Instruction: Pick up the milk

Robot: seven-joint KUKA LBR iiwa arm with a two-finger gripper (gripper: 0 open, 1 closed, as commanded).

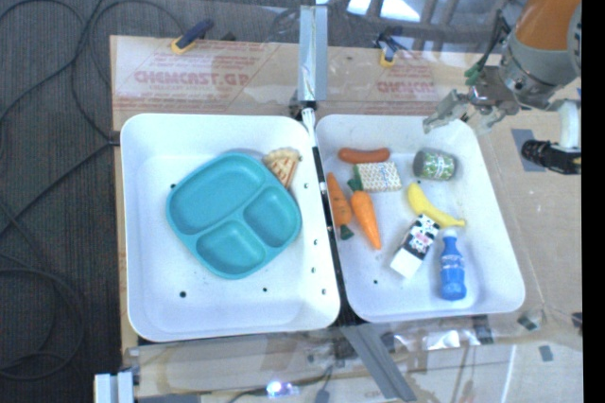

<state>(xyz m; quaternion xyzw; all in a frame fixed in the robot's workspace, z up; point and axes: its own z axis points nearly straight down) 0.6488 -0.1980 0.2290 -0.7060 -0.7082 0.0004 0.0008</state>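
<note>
The milk [415, 246] is a small white carton with black cow patches, lying tilted in the right bin [492, 202] toward its front. A blue bottle [453, 268] lies just right of it and a yellow banana [432, 206] just behind it. My gripper [463, 111] hangs above the right bin's far right corner, well behind the milk. Its fingers are spread apart with nothing between them.
The right bin also holds a sausage [364, 155], a patterned block [378, 176], two carrots [356, 210] and a green can [436, 166]. The left bin [151, 297] holds a blue divided plate [234, 215] and a pizza slice [282, 166]. A metal divider [312, 51] stands behind the bins.
</note>
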